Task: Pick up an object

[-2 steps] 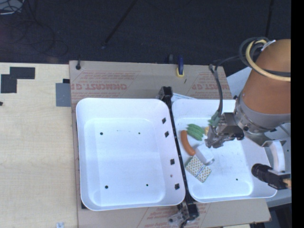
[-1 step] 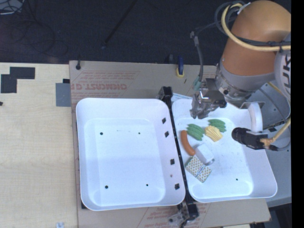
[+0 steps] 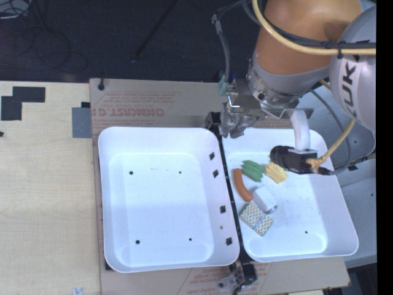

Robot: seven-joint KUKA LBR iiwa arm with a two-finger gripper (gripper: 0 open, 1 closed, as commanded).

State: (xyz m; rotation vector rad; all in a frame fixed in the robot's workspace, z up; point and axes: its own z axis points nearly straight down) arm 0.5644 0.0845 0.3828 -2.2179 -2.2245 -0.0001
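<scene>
Cardboard covers the desk (image 3: 153,103) under two white bins. The fingers (image 3: 236,123) hang over the right bin's (image 3: 334,226) far-left corner; their spread cannot be told. Just nearer than them lie a sausage (image 3: 242,184), a green toy (image 3: 252,169), corn (image 3: 276,173), a white block (image 3: 265,198) and a patterned pouch (image 3: 256,218). The sausage looks light and firm, best pinched across its middle. It lies close to the dividing wall, with more room toward the bin's near-right part.

Grey KUKA arm (image 3: 359,60), broad orange band (image 3: 301,17), yellow cable looped across it, black lettering on grey shell
</scene>
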